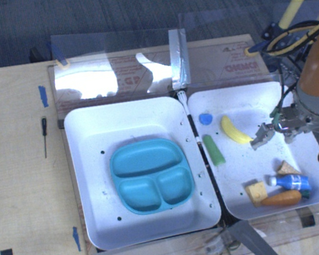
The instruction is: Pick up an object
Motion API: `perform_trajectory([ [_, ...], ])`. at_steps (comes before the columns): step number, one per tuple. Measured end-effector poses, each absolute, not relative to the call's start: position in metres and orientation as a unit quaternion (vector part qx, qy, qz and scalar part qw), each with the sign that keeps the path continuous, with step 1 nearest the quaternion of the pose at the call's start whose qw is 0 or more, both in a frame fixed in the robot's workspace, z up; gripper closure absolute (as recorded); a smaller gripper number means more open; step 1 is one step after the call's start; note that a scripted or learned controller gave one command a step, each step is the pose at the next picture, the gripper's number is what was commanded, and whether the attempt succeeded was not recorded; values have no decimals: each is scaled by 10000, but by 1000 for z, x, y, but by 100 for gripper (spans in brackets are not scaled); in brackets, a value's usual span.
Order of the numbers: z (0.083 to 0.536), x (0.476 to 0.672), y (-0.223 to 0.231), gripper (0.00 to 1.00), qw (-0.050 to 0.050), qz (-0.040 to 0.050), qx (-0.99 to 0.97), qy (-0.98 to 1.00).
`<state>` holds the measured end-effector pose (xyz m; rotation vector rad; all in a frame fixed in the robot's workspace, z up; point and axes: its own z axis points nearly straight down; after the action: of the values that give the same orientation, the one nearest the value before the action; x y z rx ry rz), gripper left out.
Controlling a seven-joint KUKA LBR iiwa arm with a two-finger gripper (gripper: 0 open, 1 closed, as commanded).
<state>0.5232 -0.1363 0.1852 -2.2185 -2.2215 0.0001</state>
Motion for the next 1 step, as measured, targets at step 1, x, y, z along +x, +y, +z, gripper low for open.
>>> perform_trajectory([
  [1, 89, 598, -99, 0, -46, -36, -7162, -6979],
])
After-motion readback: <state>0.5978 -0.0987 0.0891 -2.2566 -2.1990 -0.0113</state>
